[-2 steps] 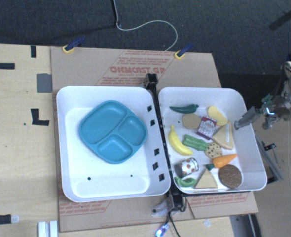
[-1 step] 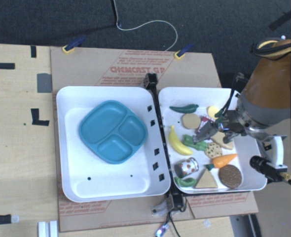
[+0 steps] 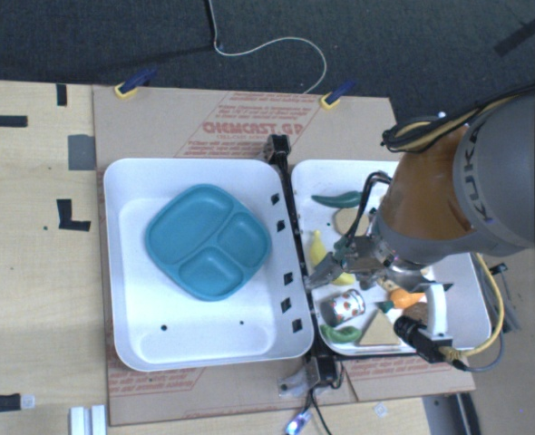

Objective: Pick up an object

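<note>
Gripper [image 3: 340, 275]: low over the right bin [image 3: 485, 320], at its left half, just right of the black divider [image 3: 288, 234] between the bins; dark linkages fan out under the wrist, but how far the jaws stand apart cannot be told, nor whether anything sits between them.
Arm [image 3: 458, 188]: grey with an orange band, reaching in from the right and covering much of the right bin.
Clutter by the divider: a small yellow piece [image 3: 317, 246] lies just right of the divider, touching or nearly touching the gripper's linkage — contact unclear.
Shiny round object [image 3: 345, 307]: just below the gripper, near the divider's lower end; roundish, no clear long axis.
Green curved item [image 3: 338, 198]: above the gripper, near the divider's upper part; long axis roughly left-right, tapered end toward the divider.
Orange piece [image 3: 403, 295]: right of the shiny round object, farther from the divider — long axis roughly left-right.
Blue divided plate [image 3: 209, 240]: in the left bin [image 3: 122, 270], left of the divider, lying flat.
</note>
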Tool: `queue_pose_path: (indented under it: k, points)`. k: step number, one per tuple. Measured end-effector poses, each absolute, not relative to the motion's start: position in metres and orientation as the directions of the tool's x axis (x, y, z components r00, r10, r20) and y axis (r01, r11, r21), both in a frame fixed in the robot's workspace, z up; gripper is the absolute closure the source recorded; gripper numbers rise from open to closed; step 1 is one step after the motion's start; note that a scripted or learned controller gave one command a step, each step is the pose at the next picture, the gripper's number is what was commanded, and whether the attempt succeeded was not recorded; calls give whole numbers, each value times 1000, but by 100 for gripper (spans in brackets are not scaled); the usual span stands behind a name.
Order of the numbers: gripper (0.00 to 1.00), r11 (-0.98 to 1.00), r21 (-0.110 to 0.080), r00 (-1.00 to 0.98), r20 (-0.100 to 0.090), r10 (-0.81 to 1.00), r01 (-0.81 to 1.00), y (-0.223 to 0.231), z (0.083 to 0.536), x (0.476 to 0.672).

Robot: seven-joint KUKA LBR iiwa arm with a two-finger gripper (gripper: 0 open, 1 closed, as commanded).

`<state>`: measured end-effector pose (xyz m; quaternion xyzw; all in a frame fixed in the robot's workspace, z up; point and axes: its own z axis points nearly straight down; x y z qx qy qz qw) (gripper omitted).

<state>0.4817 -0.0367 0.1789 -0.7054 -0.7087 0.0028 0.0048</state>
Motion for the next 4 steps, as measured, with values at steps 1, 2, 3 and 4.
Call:
queue_pose_path:
  k: [1,2,3,4]
  points:
    - [100,1,-5,-1,1,1000,1000,-40,193,483]
    - [100,11,10,-11,3,1000,1000,33,314,485]
    - [100,11,12,-11,4,1000,1000,98,423,484]
    - [100,-7,-11,7,-4,1000,1000,30,324,482]
